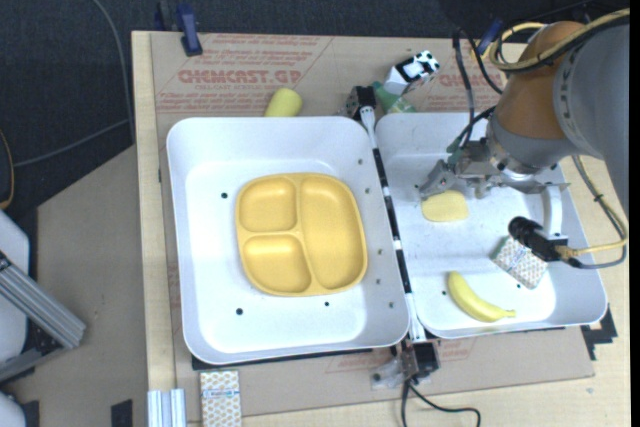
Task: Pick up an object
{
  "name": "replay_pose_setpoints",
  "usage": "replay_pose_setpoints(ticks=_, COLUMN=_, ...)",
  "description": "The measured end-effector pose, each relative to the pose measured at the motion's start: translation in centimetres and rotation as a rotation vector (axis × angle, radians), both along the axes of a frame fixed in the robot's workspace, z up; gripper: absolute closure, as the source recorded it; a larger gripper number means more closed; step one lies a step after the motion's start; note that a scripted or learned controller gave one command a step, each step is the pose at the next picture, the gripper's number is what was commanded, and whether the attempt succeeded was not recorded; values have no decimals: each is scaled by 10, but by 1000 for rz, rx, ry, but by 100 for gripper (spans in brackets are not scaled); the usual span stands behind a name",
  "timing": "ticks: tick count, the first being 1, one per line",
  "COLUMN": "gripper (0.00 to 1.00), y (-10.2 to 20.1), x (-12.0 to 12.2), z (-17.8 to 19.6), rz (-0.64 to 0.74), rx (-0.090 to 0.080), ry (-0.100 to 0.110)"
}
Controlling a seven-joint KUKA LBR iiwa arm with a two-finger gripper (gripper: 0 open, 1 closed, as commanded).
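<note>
Curved yellow banana at right bin's near edge | target: pale yellow oval piece mid-bin, directly below tool | tool state: cannot tell | step: approach, judged; next: descend, close on piece | nearby: patterned silver packet; yellow divided plate in left bin; no obstruction.

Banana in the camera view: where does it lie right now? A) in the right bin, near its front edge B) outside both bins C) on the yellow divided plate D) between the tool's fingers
A: the banana lies on the right bin's floor near the front edge, apart from the tool.
</note>
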State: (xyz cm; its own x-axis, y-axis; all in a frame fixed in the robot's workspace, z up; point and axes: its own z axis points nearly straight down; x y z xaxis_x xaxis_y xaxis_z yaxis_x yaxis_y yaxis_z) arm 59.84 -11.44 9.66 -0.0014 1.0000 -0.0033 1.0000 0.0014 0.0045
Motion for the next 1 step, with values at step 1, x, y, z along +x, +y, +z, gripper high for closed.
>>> replay_pose_setpoints(ticks=1, gripper=0, y=7, x=-13, z=-12, rz=-2, rx=4, ry=7)
